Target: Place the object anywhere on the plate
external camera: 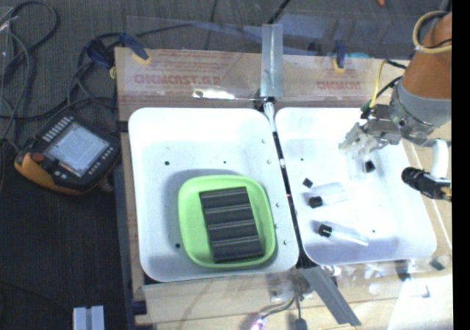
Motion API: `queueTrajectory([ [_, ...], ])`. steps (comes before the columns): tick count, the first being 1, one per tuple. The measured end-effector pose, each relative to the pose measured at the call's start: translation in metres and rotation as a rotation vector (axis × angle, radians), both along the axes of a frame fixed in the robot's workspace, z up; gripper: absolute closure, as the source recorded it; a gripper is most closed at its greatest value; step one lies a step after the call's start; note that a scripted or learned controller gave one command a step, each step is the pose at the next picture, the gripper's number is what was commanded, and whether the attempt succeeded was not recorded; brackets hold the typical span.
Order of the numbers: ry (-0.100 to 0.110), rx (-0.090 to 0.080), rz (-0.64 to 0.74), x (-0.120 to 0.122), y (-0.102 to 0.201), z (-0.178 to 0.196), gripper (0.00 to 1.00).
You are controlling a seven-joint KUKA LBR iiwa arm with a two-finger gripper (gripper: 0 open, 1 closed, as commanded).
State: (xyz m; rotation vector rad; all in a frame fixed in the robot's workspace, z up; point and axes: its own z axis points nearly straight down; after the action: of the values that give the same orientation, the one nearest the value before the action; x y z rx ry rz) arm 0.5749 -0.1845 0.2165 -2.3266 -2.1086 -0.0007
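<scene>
The arm comes in from the right, and its gripper point(365, 146) hangs over the upper part of the right bin point(411, 244); the fingers are a pale tangle against the white, so whether they are apart or together I cannot tell. On the bin floor lie a few small clear pieces with black ends point(327, 195) (one near the middle, another point(341, 234) lower down), apart from the gripper. In the left bin point(150, 174) sits the green plate point(189, 207), with a dark ribbed block point(231, 223) on it.
</scene>
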Motion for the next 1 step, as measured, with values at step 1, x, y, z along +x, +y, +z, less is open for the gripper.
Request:
queueTrajectory([
  [1,0.000,0.000,0.000,0.0000,0.0000,0.0000,0.00],
])
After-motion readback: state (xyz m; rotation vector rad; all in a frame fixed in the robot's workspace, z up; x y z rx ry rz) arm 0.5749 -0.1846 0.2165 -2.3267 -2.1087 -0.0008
